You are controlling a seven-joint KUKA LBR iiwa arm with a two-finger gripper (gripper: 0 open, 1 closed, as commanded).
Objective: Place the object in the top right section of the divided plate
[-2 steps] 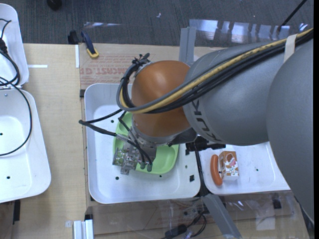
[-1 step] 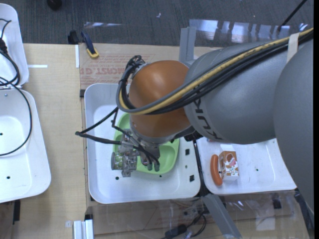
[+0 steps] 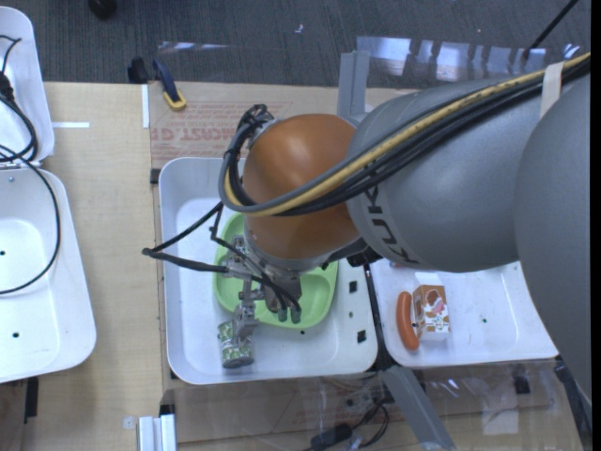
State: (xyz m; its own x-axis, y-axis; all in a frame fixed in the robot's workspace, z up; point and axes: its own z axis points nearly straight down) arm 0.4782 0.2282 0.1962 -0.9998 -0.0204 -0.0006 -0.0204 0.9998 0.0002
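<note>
A light green divided plate (image 3: pixel 319 299) lies in the left white bin (image 3: pixel 183 252), mostly hidden under my arm's orange band and wrist. My gripper (image 3: pixel 270 301) hangs low over the plate's front left part. A small clear object with greenish and grey contents (image 3: pixel 237 344) lies on the bin floor just in front of the plate's left corner, right below the gripper's metal parts. I cannot tell whether the gripper touches it. The plate's far sections are hidden by the arm.
The right white bin (image 3: pixel 488 332) holds an orange-red sausage (image 3: pixel 405 318) and a small printed box (image 3: pixel 432 310) near its left wall. Black cables loop off the wrist over the left bin. A white appliance (image 3: pixel 28 252) stands at the far left.
</note>
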